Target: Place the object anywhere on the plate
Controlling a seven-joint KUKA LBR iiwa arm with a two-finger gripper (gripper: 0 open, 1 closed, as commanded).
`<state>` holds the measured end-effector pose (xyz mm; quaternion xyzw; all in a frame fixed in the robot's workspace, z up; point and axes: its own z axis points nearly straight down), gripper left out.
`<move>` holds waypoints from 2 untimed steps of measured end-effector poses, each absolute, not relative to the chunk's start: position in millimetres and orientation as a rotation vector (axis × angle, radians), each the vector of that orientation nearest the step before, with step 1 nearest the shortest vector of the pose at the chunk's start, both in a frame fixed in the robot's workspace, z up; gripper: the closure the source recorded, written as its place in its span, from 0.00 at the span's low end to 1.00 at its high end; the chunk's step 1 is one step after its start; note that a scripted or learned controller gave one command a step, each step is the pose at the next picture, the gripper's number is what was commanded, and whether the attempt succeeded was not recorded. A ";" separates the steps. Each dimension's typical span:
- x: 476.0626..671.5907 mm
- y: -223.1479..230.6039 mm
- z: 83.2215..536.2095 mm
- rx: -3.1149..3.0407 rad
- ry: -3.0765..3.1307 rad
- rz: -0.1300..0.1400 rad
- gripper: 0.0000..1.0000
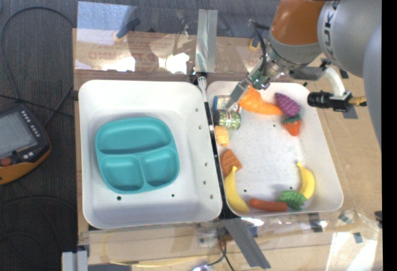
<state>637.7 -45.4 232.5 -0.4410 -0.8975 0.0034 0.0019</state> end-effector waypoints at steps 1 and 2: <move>639.6 46.0 294.9 -1.454 -2.781 0.006 1.00; 611.5 123.9 247.7 -1.232 -2.883 0.009 1.00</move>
